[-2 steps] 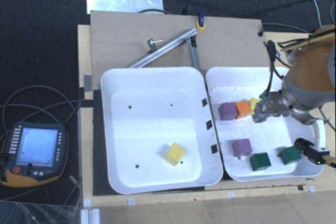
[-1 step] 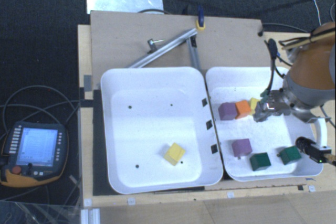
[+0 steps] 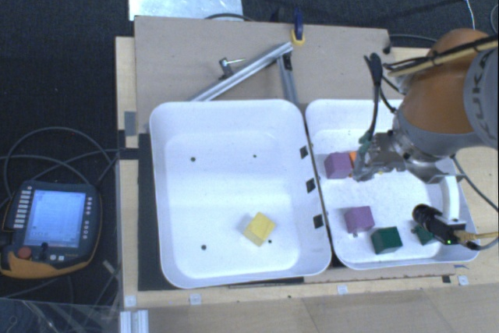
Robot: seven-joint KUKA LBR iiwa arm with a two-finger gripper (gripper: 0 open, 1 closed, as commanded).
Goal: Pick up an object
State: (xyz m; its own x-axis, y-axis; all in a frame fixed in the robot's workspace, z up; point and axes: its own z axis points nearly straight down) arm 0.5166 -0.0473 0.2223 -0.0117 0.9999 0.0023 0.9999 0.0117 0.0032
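My gripper [image 3: 365, 166] hangs low over the right bin [image 3: 327, 117], just right of a purple block [image 3: 337, 165]. A small orange piece [image 3: 352, 158] shows between that block and the gripper, which touches or nearly touches both. Nearer the front lie a second purple block [image 3: 359, 219] and a dark green block [image 3: 385, 239]. Another green piece [image 3: 423, 235] is partly hidden behind a black part of the arm. A yellow block [image 3: 259, 228] sits alone in the left bin [image 3: 179, 129], toward its front.
The grey and orange arm [image 3: 444, 105] covers the right bin's right side. A metal bar [image 3: 245, 70] lies slanted on the board behind the bins. A teach pendant [image 3: 51, 226] rests on the floor at the left.
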